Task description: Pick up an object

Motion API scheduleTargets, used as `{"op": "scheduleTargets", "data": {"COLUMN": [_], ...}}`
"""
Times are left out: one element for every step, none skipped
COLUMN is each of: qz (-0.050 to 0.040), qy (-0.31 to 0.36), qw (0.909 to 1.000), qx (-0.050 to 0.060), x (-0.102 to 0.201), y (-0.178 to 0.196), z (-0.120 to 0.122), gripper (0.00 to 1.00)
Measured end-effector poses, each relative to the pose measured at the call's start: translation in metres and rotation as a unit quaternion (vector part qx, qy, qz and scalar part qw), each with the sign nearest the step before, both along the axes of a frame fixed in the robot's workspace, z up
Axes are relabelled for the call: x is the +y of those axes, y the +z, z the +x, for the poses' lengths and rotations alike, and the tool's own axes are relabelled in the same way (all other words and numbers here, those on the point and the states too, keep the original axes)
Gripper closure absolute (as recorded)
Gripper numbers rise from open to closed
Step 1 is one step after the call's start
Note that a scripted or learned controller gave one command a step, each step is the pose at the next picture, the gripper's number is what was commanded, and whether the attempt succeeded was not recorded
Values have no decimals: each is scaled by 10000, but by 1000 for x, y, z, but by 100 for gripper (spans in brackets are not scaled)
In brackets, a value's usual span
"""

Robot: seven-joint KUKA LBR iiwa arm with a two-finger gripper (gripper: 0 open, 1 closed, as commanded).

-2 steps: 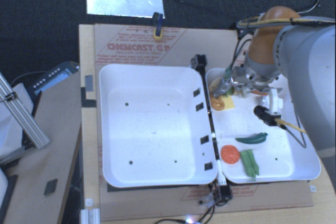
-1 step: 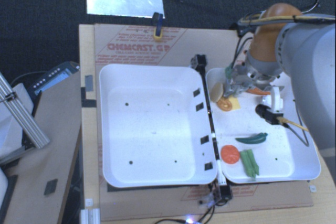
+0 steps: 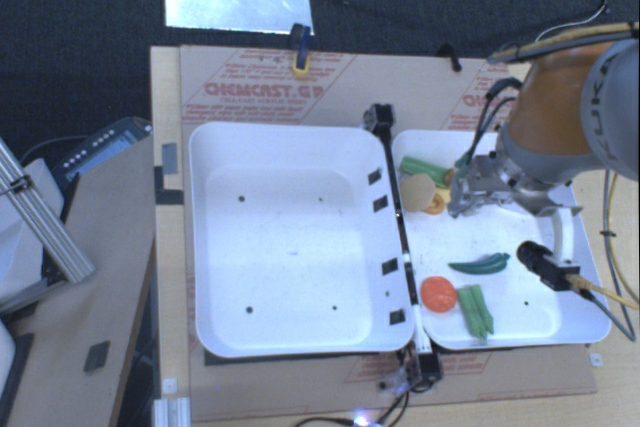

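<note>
The right bin (image 3: 575, 315) holds several small items. A light green piece (image 3: 425, 168) lies near its far left corner, with a yellow-orange piece (image 3: 432, 202) just below it. Toward the front lie a dark green pepper (image 3: 480, 264), an orange-red round fruit (image 3: 438, 294) and a green ridged pod (image 3: 476, 309). My gripper (image 3: 462, 198) hangs low over the bin's far half, right beside the yellow-orange piece and just right of it. The wrist hides what lies directly beneath it.
The left bin (image 3: 215, 215) stands alongside, split from the right one by a black clipped divider (image 3: 392, 215). A black fitting with a cable (image 3: 548, 265) juts out over the right bin's right side. A yellow-blue clamp (image 3: 300, 50) sits at the bench's far edge.
</note>
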State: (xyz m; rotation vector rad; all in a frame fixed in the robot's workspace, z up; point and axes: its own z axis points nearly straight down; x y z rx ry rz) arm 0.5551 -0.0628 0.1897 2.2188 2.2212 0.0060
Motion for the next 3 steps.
{"op": "scheduleTargets", "data": {"qz": [6,-3,15], "qy": [54,32,62], "qw": [10000,10000,10000], "qx": [2,-36,-12], "x": [86,108,205], "y": [43,83,106], "z": [-24,49,63], "gripper": [100,100,100]}}
